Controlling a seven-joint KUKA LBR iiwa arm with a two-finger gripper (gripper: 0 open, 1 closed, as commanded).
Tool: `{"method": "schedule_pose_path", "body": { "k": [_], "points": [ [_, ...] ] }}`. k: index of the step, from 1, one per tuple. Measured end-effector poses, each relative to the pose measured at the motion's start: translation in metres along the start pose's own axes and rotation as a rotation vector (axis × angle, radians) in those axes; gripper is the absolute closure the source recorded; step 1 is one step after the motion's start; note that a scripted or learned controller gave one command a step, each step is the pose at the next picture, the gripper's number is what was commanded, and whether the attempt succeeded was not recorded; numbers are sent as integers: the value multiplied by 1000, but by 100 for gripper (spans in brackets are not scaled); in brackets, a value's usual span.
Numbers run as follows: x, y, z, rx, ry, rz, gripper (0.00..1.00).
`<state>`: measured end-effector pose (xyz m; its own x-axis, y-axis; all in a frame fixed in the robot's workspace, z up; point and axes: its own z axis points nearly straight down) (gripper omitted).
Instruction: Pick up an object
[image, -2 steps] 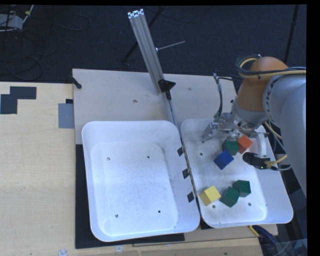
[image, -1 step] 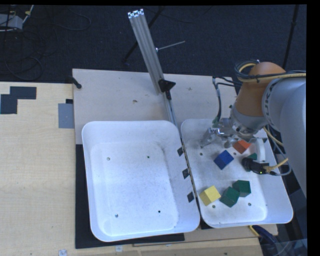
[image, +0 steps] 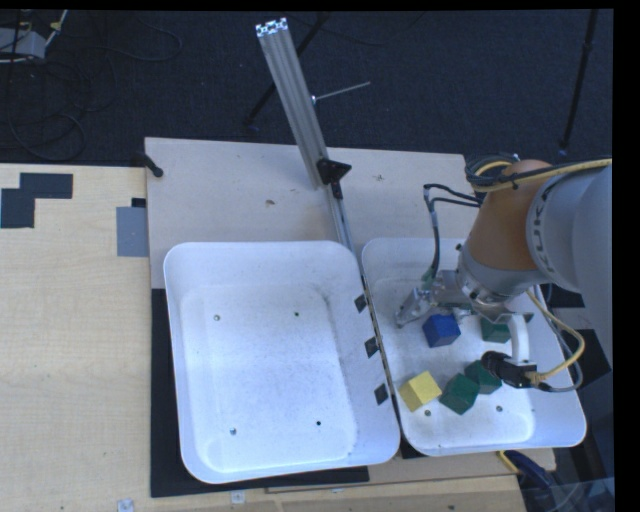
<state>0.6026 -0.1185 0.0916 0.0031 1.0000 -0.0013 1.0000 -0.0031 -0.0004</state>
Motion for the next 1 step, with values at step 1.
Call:
{"method": "schedule_pose_path", "body": {
  "k": [1],
  "points": [
    [20, -25, -1, -1, 1, 3, 0]
  ]
}}
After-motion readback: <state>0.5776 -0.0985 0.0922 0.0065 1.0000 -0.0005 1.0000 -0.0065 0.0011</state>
